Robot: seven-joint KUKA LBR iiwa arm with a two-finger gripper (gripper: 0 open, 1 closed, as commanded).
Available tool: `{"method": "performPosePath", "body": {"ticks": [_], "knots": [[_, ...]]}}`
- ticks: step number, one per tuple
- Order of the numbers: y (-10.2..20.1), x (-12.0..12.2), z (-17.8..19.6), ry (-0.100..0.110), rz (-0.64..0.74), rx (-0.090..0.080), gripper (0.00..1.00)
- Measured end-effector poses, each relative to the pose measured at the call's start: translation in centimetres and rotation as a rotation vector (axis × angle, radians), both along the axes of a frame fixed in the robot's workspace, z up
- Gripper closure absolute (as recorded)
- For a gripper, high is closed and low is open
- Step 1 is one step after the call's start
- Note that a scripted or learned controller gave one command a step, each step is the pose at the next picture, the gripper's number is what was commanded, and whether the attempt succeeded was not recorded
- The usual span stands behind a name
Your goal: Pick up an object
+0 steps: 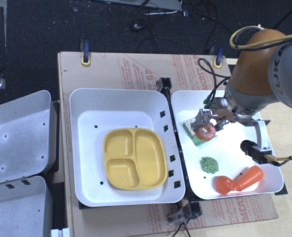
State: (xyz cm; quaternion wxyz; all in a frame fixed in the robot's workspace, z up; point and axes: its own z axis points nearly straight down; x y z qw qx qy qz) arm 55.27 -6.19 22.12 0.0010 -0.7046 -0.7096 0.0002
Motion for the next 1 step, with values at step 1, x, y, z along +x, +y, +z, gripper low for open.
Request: {"method": "performPosePath", "body": {"ticks": [1], "knots": [[5.11, 0.72, -0.84, 0.000, -0.001, 0.000, 1.00]]}}
